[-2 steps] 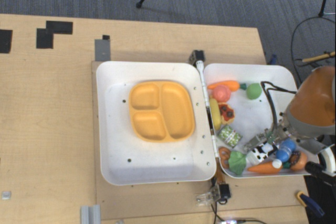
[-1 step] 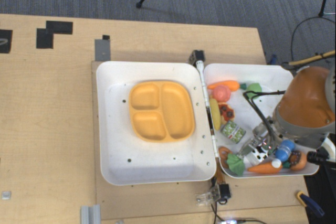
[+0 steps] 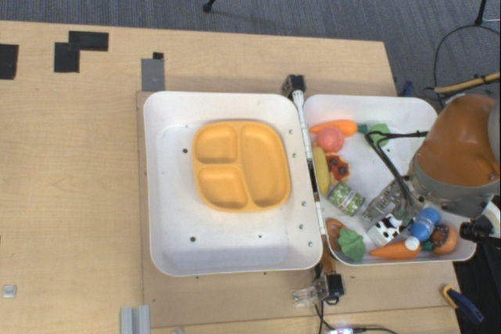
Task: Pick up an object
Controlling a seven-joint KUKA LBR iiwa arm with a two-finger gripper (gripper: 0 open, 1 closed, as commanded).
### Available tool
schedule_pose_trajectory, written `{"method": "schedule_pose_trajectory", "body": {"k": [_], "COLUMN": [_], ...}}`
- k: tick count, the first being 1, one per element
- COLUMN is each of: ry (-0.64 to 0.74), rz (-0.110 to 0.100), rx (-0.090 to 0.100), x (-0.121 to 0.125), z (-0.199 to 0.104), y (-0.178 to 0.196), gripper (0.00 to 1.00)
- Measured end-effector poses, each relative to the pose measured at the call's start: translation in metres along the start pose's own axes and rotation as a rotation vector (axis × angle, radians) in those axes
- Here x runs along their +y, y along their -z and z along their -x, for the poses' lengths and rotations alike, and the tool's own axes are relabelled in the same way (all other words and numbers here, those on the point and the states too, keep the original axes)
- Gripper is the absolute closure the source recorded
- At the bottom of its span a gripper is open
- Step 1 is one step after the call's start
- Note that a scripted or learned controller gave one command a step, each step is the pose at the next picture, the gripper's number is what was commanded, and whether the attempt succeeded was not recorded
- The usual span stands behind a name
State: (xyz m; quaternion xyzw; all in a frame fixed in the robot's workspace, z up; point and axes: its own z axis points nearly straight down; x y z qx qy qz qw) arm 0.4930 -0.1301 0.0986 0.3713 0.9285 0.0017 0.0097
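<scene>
Fingers (image 3: 389, 207) hang low in the right bin (image 3: 407, 107), just above a black-and-white toy (image 3: 385, 230); whether they're open or closed, I cannot tell. Left bin (image 3: 160, 168) holds a yellow tray (image 3: 239, 166).

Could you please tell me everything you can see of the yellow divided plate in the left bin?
The yellow plate looks like smooth moulded plastic, a rounded rectangle with a raised rim. Ridges split it into three compartments: two smaller ones on the view's left side and one long one on the right. It lies flat and right side up, slightly rotated, near the middle of the left white bin. Nothing rests in it, and it touches only the bin floor.
</scene>
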Motion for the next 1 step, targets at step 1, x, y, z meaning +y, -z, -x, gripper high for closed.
{"method": "schedule_pose_trajectory", "body": {"k": [1], "ry": [-0.174], "rz": [-0.008], "rx": [0.012], "x": [0.0448], "z": [-0.0473], "y": [0.0866], "gripper": [1.00]}}
